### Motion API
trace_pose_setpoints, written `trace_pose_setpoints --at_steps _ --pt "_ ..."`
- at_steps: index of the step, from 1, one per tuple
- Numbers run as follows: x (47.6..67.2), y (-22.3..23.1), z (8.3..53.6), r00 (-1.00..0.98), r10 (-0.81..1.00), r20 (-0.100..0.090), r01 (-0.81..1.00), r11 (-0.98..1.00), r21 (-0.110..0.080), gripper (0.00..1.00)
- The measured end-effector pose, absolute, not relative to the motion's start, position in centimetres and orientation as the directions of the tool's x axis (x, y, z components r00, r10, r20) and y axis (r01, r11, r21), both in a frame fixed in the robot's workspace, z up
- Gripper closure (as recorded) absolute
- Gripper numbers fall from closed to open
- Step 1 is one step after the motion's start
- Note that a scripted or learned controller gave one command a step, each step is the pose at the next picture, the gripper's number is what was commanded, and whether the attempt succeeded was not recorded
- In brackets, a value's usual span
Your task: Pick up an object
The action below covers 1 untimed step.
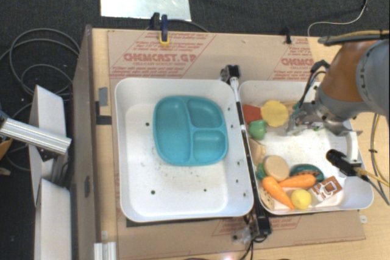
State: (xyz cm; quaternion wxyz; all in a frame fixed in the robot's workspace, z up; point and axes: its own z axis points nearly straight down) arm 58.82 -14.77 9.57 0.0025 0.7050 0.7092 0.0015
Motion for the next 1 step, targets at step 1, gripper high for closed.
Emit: trace_pose_setpoints --at_steps 1 --pt "58.91 -14.76 10.63 -0.008 1.0 -0.001 1.0 0.008 0.009 1.0"
